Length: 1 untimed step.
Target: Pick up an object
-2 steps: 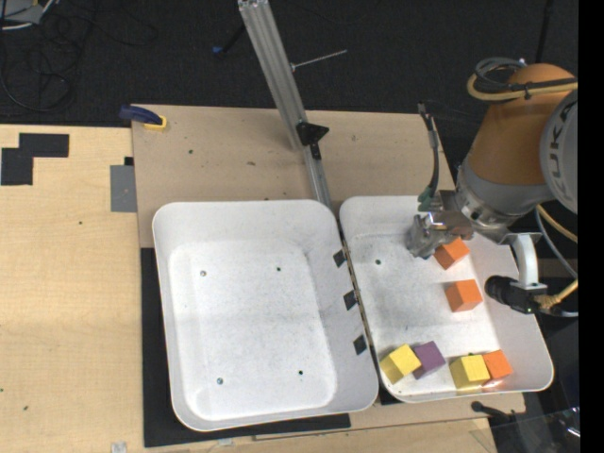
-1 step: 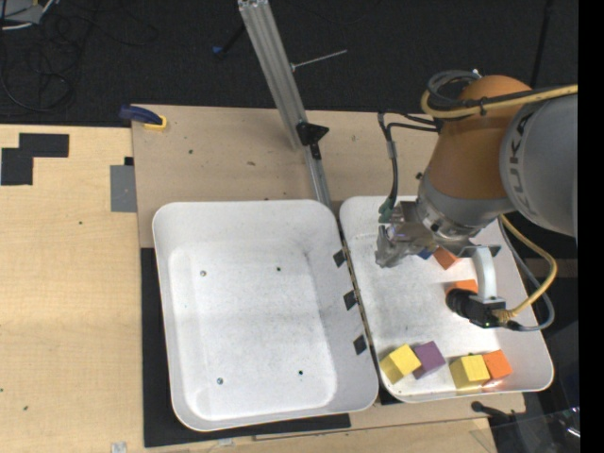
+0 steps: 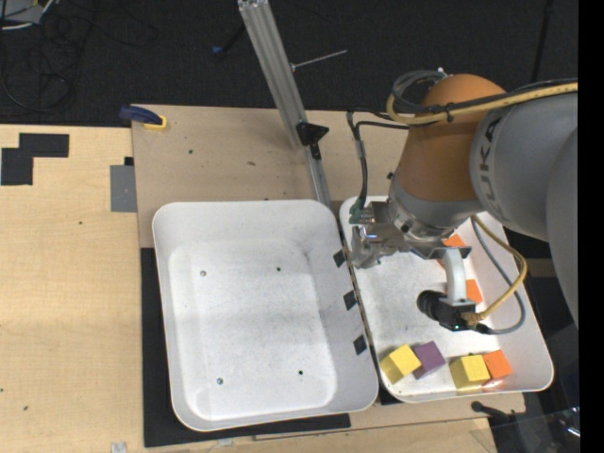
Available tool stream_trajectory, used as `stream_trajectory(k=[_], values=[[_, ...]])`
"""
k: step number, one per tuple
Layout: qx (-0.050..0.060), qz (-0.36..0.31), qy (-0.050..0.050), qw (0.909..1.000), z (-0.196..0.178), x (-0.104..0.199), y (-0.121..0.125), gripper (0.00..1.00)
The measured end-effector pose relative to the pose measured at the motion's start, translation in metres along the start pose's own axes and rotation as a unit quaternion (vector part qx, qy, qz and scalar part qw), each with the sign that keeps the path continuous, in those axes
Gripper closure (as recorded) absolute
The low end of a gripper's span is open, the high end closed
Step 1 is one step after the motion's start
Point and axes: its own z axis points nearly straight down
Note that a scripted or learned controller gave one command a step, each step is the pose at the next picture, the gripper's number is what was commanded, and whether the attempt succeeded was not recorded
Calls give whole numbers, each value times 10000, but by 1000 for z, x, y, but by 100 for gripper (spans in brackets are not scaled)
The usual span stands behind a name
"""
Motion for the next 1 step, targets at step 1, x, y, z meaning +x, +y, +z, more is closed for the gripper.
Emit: stream_trajectory(k=[1], values=[[7,-10,2,10000,-5,61,-16,100]])
